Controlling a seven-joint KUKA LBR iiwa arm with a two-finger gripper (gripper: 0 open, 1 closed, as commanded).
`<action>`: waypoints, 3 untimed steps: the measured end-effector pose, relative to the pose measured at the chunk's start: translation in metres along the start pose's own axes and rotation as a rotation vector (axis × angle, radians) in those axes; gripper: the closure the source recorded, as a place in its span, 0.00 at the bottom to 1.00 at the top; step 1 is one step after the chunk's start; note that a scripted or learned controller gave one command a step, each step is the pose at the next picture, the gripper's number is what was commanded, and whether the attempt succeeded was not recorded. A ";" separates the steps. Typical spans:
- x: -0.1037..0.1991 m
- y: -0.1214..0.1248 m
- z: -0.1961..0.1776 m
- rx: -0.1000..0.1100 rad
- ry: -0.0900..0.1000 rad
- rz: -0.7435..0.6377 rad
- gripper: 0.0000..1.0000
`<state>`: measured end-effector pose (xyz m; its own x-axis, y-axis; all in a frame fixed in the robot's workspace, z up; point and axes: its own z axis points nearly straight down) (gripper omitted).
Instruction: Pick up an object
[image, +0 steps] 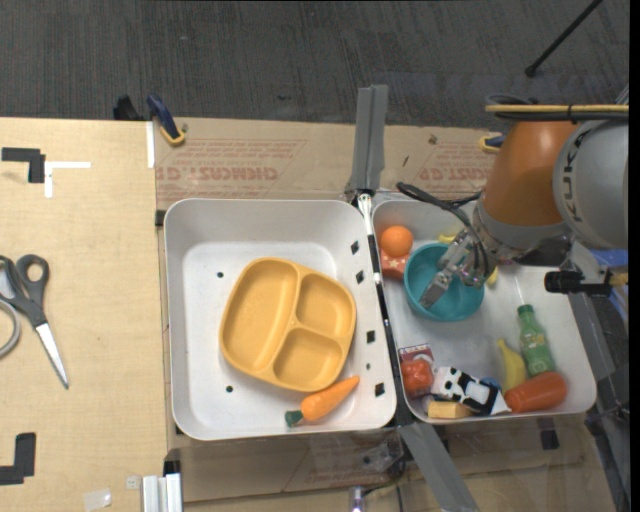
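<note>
Gripper is seen hanging right over the teal bowl in the right bin, with the grey arm reached in from the right and tipped down toward it, so the bowl gets judged as the thing being gone for. Whether the pincer is clenched or released honestly cannot be told; nothing can be called grasped from this. The bowl is parked in the upper-left part of that bin, touching or just beside the orange ball, probably just dumped there like the rest of the clutter. Being round, it has no real long axis; its opening is pointed upward, which is likely why a rim pinch from above is being lined up. The other stuff is piled along the bin's near edge: a green bottle lying roughly top-to-bottom in the view, cap away from the near edge, with a banana beside it, a red sausage-like piece, and a black-and-white toy. In the left bin, a yellow divided plate is set at a tilt in the middle, and a carrot is laid below it, thin tip pointed up-right, leafy end down-left.
</note>
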<state>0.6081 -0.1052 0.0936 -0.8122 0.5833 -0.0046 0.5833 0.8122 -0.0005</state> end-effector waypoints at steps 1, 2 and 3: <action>-0.001 0.001 -0.011 -0.003 -0.005 -0.002 1.00; -0.001 0.001 -0.011 -0.002 -0.004 -0.002 0.00; 0.101 -0.066 0.001 -0.001 0.004 -0.075 0.00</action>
